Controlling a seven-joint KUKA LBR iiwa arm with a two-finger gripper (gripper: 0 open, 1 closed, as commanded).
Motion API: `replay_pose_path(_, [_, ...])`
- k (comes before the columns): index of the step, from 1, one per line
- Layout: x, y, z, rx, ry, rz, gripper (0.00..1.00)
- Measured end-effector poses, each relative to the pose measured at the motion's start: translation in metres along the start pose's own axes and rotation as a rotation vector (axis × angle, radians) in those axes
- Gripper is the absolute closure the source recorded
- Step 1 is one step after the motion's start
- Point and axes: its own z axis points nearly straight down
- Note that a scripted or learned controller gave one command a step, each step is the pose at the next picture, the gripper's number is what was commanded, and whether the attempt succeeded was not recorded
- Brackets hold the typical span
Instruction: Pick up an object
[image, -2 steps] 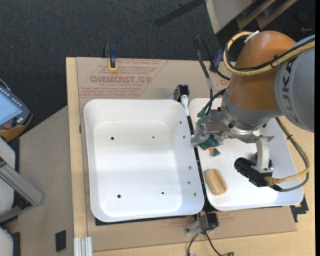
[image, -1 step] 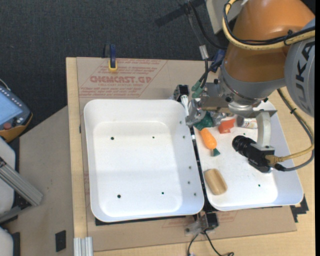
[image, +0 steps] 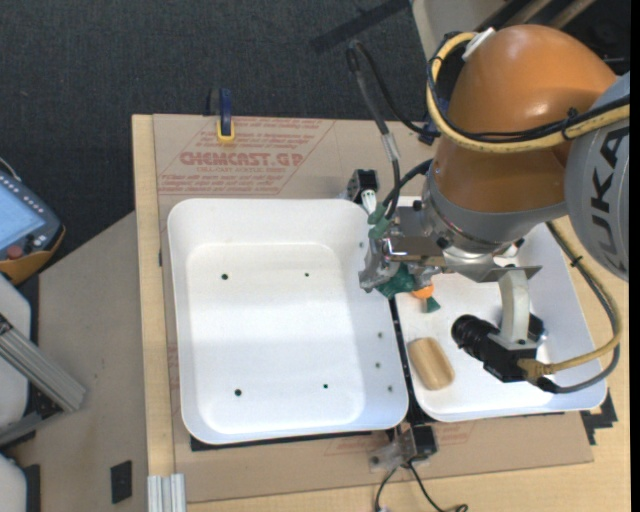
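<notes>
- Your pincer sat low over the seam where the two bins meet. The arm loomed up and to its right.
- I couldn't tell whether the pincer was spread or pressed together, because the wrist body blocked that from above.
- A green piece was right against the pincer on its right side, partly tucked under the wrist. I couldn't tell whether it was pinched or just lying there.
- An orange piece was just past the green one, further right of the pincer. It was touching the green piece or nearly so.
- A tan block lay right of the pincer and toward the near edge of the bench. It was flat, well apart from the pincer, and close to the left wall of its bin.
- All three pieces were in the right bin, the one on the pincer's right.
- The left bin, on the pincer's left, showed only small dark dots on its white floor.
- Printed cardboard ran under both bins. A blue clamp gripped its far edge, well up and left of the pincer.
</notes>
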Motion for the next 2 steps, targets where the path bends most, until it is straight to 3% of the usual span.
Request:
replay_pose_path(1, [0.0457, 0.0044, -0.0988, -0.017, 0.004, -0.004, 1.00])
replay_pose_path(2, [0.0434, 0.0041, -0.1035, -0.007, -0.001, 0.001, 1.00])
